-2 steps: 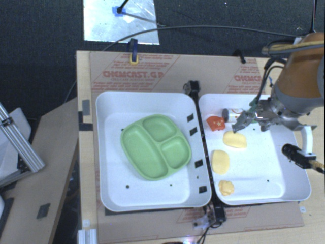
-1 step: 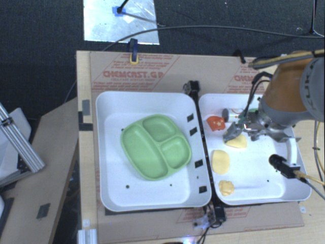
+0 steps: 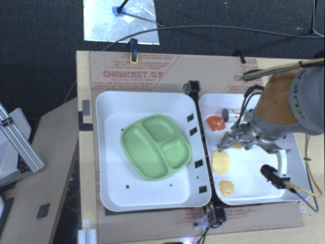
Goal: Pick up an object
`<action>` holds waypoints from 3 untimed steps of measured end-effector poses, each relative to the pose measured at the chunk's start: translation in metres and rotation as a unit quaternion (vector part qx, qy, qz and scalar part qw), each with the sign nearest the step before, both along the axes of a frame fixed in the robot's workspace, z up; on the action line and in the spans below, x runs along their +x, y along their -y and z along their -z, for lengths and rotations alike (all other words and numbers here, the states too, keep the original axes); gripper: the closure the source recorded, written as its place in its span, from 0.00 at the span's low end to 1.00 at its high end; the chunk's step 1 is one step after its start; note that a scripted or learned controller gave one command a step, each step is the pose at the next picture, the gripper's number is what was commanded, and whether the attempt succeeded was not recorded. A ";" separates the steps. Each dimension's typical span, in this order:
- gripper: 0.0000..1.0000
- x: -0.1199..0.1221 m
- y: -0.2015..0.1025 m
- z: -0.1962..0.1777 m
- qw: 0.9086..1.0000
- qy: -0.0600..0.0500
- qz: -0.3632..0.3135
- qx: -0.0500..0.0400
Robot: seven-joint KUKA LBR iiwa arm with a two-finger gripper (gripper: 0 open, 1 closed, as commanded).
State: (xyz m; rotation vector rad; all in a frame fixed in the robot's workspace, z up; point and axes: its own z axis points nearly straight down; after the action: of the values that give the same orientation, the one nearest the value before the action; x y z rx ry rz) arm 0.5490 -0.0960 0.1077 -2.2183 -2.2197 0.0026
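The claw (image 3: 227, 142), its opening impossible to judge, hangs in the right bin (image 3: 254, 193) just above a pale yellow object (image 3: 220, 162). The object looks light, smooth and rounded, probably slippery; gripping across its widest middle seems safest.

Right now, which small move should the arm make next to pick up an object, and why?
Probably a short descent toward the pale yellow piece. The gripper hangs just above it in the right bin, and nothing is seen in its grasp yet. The red piece lies farther away.
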 end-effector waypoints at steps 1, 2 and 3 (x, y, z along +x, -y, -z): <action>0.00 0.003 0.001 0.022 1.000 0.006 0.001 -0.001; 1.00 0.002 0.000 0.012 1.000 0.004 0.000 -0.001; 1.00 0.003 -0.001 -0.031 1.000 0.004 -0.002 -0.001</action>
State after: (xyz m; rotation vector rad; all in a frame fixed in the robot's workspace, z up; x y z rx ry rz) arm 0.5524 -0.0952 0.1389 -2.2201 -2.2282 -0.0043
